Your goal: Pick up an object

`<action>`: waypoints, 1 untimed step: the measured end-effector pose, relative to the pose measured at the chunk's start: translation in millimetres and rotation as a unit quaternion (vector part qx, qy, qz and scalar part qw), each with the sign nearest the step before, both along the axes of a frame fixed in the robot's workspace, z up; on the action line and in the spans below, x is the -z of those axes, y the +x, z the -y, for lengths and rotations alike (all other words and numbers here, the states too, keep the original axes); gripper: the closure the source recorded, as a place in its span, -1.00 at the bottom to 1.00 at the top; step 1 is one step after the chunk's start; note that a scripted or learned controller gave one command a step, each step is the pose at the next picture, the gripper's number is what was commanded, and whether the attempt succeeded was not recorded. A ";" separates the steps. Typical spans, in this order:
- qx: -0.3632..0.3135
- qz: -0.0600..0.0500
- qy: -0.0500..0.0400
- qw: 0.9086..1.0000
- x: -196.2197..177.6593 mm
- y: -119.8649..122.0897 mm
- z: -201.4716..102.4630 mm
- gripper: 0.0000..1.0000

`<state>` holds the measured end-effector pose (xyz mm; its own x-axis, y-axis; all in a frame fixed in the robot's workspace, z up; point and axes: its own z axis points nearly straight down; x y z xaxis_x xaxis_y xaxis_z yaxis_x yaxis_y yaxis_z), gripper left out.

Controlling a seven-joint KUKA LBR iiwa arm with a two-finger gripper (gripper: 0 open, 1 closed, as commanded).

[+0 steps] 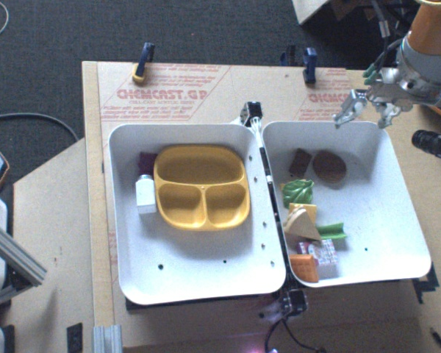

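Orange block [304, 266] at near rim, tool [365, 112] far behind.

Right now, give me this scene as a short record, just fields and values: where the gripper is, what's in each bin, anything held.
gripper: open, above the far rim of the right bin
held: nothing between the fingers
left bin: yellow divided tray, small white bottle beside it
right bin: round brown piece, dark brown block, green leafy item, mixed small items along the near left side
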<state>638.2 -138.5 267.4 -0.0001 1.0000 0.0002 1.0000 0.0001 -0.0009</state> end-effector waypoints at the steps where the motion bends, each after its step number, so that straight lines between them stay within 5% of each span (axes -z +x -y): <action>1: 0.000 -0.002 0.000 1.000 61.8 3.8 1.8 -1.00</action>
